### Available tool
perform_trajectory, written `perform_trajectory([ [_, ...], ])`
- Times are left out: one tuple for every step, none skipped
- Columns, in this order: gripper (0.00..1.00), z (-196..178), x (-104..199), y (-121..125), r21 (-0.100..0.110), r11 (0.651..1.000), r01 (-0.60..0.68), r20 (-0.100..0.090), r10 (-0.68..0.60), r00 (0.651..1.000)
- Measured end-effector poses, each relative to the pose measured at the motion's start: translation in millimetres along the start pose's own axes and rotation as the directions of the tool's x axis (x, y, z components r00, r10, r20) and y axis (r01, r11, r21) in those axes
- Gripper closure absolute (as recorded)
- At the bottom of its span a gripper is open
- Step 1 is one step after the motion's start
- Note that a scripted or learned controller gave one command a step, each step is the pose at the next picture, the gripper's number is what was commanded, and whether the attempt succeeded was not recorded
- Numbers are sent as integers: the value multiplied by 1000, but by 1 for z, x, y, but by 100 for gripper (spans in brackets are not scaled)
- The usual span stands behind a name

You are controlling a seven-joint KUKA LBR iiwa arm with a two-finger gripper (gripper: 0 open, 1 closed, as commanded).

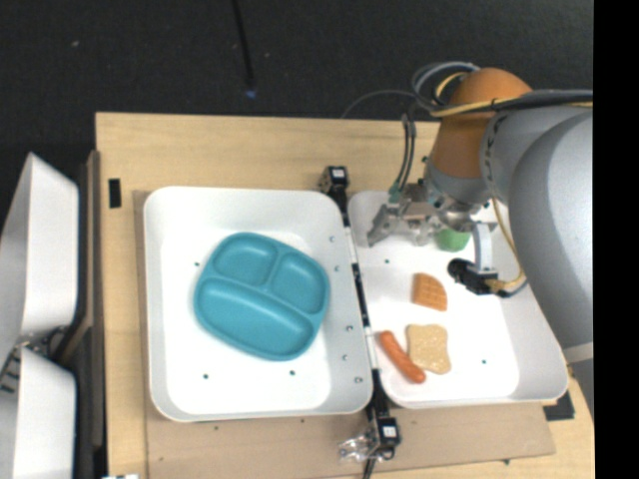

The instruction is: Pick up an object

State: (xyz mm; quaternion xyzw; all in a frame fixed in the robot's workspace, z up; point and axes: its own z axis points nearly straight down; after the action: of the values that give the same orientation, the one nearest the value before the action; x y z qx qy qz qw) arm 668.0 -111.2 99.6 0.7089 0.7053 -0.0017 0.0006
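My gripper hangs low over the far end of the right bin, under the orange wrist band. A green object peeks out just beside it, partly hidden by the gripper body. Further toward the front lie an orange waffle-like wedge, a tan bread slice and a red-orange sausage, all loose on the bin floor and apart from the gripper.
The left bin holds a blue divided plate. A black-and-yellow cable piece dangles by the arm at the right bin's far right. The grey arm covers that bin's upper right corner.
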Motion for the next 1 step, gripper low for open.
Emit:
perform_trajectory([
  [100, -14, -1, 2, -6, 1000, -1, 0, 1, 1000],
])
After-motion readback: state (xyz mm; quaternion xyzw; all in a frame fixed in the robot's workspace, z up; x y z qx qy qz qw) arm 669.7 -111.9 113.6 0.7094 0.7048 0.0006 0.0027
